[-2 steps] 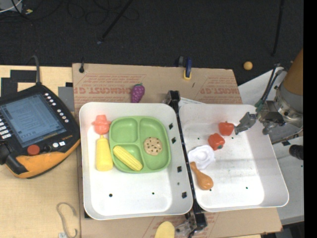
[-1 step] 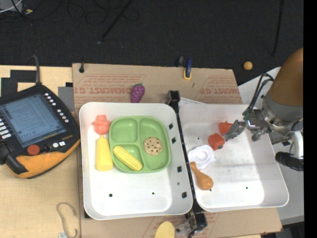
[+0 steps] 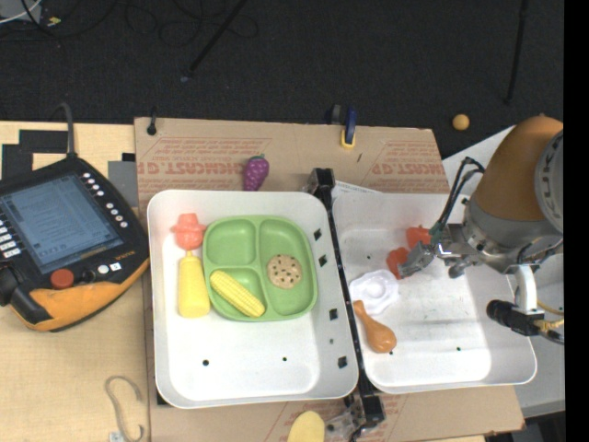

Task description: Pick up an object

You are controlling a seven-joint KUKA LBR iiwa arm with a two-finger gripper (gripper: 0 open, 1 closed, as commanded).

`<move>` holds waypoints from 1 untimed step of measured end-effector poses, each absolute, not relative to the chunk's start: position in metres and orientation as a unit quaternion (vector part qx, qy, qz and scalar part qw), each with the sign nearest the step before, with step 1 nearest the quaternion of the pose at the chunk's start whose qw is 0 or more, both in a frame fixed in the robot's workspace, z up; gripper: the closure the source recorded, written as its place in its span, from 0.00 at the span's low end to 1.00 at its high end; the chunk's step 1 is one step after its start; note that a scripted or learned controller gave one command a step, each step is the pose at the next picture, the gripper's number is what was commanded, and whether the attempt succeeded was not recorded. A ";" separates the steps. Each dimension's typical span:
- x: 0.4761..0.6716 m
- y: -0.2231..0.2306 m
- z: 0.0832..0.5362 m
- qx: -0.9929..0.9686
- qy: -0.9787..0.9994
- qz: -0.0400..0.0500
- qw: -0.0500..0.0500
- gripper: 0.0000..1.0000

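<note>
One small red plastic toy (image 3: 398,261) is seen just beside the gripper (image 3: 419,258) in the right white bin (image 3: 502,362); claw state cannot be told. A miss is likely if offset.

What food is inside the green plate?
The green plate holds a corn cob in its lower section and a cookie in its right one. The upper left section looks bare. Whatever lies under the food is covered.
</note>
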State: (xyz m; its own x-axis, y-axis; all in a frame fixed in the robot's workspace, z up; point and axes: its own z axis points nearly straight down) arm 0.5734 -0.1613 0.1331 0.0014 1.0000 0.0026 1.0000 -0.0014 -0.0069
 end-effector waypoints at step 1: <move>0.574 -0.159 0.086 -0.707 -0.707 0.000 0.001 0.00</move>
